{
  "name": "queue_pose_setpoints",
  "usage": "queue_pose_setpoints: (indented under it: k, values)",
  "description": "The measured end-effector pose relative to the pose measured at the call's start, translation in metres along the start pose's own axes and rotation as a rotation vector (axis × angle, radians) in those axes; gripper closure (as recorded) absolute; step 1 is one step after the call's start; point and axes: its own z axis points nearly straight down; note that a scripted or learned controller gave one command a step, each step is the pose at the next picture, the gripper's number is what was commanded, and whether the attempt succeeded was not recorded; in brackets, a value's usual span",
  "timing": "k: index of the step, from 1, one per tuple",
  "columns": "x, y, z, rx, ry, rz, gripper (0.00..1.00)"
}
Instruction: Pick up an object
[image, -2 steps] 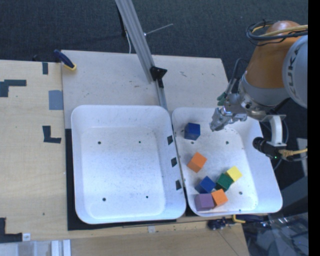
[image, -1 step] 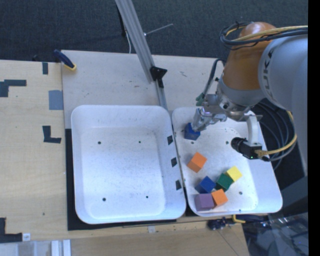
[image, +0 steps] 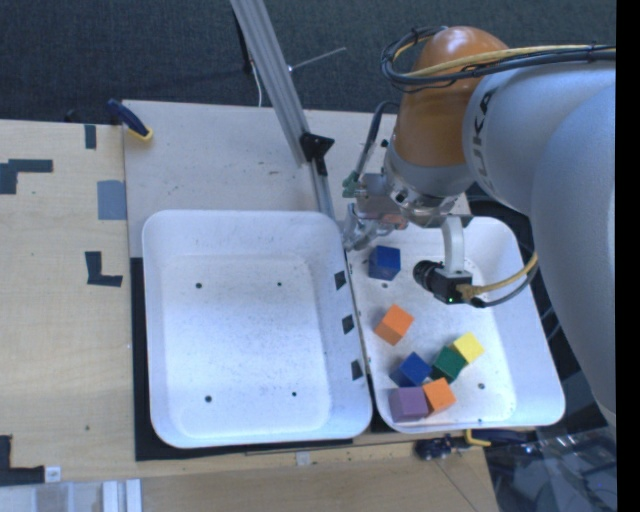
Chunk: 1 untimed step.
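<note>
My gripper (image: 362, 228) hangs under the orange-banded wrist, over the far left corner of the right bin (image: 520, 385), close to the wall shared with the left bin. A blue cube (image: 384, 262) lies just to the near right of it, apart from it. Nearer the front sit an orange cube (image: 394, 324), a second blue cube (image: 412, 369), a green cube (image: 447, 363), a yellow cube (image: 467, 349), a purple cube (image: 408, 403) and a small orange cube (image: 438, 395). I see nothing held by the gripper.
The left bin (image: 160, 300) is a wide white tray beside the right one. A slanted metal rail (image: 285, 95) runs down to the bins' far edge. The grey arm covers the right bin's far right part.
</note>
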Motion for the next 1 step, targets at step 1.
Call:
queue_pose_setpoints:
  k: [1]
  values:
    - [0.0611,0.0180,0.0083,0.000,0.000,0.000,1.00]
